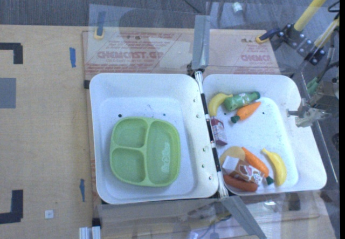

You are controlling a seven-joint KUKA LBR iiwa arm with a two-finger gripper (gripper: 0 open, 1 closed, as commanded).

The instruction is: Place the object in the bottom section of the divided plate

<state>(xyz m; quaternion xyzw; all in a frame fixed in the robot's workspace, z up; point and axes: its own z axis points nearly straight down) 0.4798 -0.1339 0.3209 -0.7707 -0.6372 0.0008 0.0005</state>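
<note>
A light green divided plate (115, 149) lies in the left bin (102, 103), with two small sections on its left and one long section on its right. All three sections are bare. My gripper (303, 116) hangs over the right rim of the right bin (288, 97), far from the plate. Nothing shows in it. Toy foods lie in the right bin: a yellow banana (215, 102), a green bottle (241, 100) and a small carrot (247, 111) at the back, and a red-and-white packet (218, 130) by the left wall.
At the front of the right bin lies a heap: a carrot (254, 160), a second banana (276, 166), a white cube (230, 164) and a sausage (241, 183). A grey divider (200, 43) stands behind the bins. Yellow-handled tools (315, 3) sit at back right.
</note>
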